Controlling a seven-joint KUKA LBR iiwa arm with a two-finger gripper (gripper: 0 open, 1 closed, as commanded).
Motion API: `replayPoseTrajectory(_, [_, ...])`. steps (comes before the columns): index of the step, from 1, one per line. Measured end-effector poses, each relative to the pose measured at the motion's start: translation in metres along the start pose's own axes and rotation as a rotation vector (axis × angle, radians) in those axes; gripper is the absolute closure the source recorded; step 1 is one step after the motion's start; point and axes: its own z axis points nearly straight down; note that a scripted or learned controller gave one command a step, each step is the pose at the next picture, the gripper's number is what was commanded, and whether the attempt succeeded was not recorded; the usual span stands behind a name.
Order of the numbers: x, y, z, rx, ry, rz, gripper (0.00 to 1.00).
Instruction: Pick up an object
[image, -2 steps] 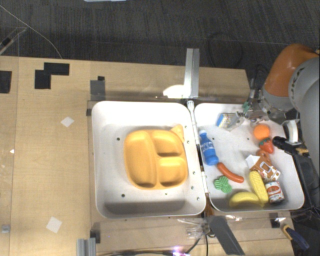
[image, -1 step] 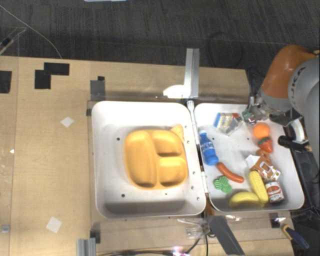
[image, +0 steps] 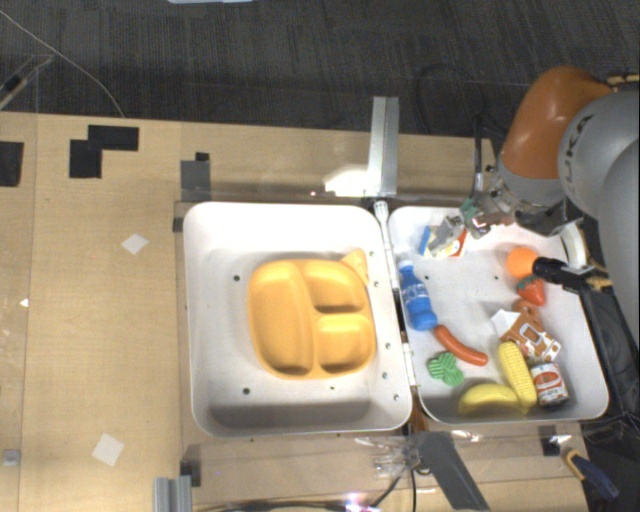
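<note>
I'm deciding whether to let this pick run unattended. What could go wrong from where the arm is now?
The hand sits at the far corner of the right bin, near its wall, so a descent may clip the rim. The small packet below it lies flat and may slip. Toys crowd the near corner: corn, banana and can touch, so a pick there may drag neighbours.

Light wood bench top (image: 90, 330) carries 3 black markings (image: 100, 147) at upper left. Dark ribbed flooring (image: 250, 50) lies beyond its far edge. A metal upright bracket (image: 384, 145) stands behind.
</note>
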Motion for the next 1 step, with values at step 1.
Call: replayPoseTrajectory(1, [-0.0536, -0.0213, -0.0227, 0.001, -0.003, -0.397, 0.00])
